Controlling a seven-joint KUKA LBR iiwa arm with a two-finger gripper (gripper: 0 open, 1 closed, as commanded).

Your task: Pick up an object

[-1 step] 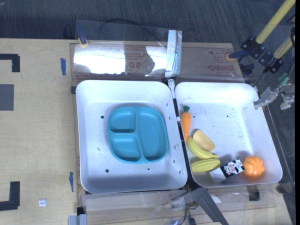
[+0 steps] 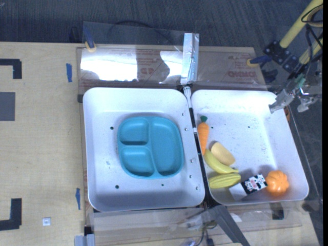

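Gripper sits at the far right corner of the right bin, over the rim, nothing between the jaws; can't tell from this angle whether they're wide or narrow. All candidates are clustered at the near side of that bin, well apart from the gripper, down and to the left of it in the view. Carrot lies along the left wall, long axis running far-to-near. Banana curves just below it, with a pale yellow piece touching it and a yellow-green piece lying crosswise nearer the front wall. Small black-and-white item is next to the orange pumpkin-like thing, touching or nearly so. Left bin holds a blue divided plate. My call: the pumpkin is the nearest pick, almost straight toward the front wall from the gripper, and round, so wrist angle matters little.
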